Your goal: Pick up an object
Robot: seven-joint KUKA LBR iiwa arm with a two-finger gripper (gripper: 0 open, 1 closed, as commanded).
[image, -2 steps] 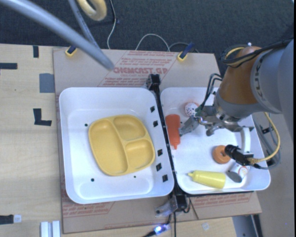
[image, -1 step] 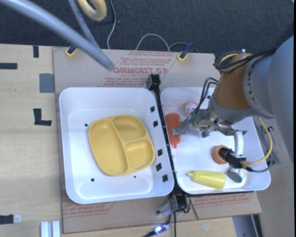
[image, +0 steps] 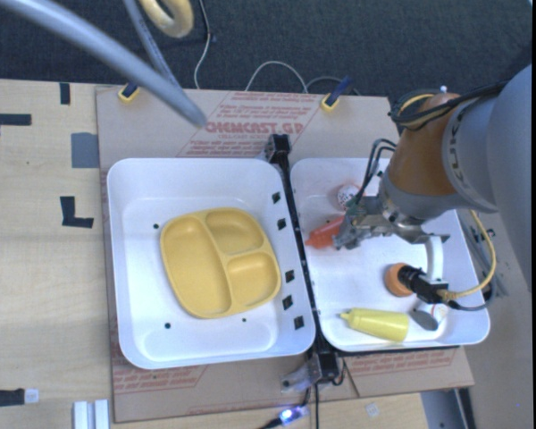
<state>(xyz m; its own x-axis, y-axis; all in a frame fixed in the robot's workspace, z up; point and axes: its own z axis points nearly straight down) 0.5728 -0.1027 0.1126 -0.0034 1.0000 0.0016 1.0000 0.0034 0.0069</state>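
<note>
Left bin (image: 125, 239): a shallow white bin holding a yellow divided plate (image: 220, 261) with three compartments, lying flat near the bin's middle.
Divider: the two bins touch along a dark strip with black clips.
Right bin (image: 464, 333): a white bin holding an orange-red carrot-like toy (image: 322, 235) by its left edge, a yellow squeeze bottle (image: 376, 323) lying along its front edge, and a small orange ball-like thing (image: 397, 279) towards its right edge.
Gripper (image: 351, 229): low over the right bin's left half, just beside the carrot-like toy; whether the jaws are open or closed cannot be told.
Arm (image: 464, 146): grey with an orange band, entering over the right bin's far right corner.
</note>
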